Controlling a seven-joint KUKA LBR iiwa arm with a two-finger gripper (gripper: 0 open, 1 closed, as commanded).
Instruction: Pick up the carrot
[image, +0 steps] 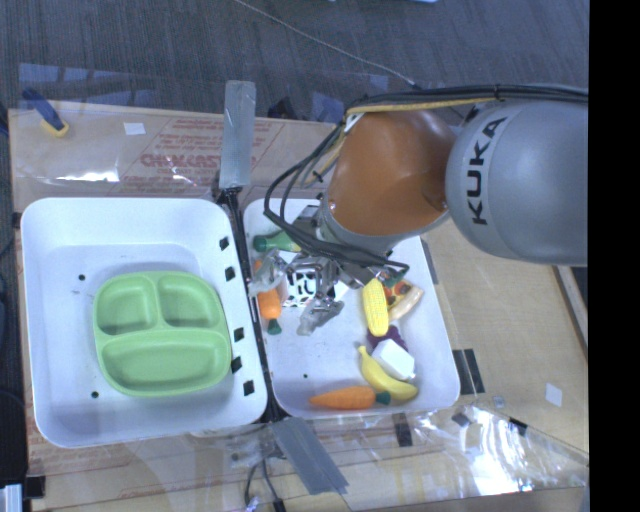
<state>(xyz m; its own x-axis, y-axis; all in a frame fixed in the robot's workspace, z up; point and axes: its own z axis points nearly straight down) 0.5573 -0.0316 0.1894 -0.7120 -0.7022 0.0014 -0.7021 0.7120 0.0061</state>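
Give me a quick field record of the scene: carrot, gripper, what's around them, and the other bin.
carrot: lies flat near the right bin's front edge, untouched
gripper: low over the right bin's middle, apart from the carrot, nothing seen held
banana: right of the carrot, its tip touching it
corn cob: right of the gripper
small orange item: by the right bin's left wall
right bin: holds all the food items
left bin: holds a green divided plate
arm: reaches in over the right bin
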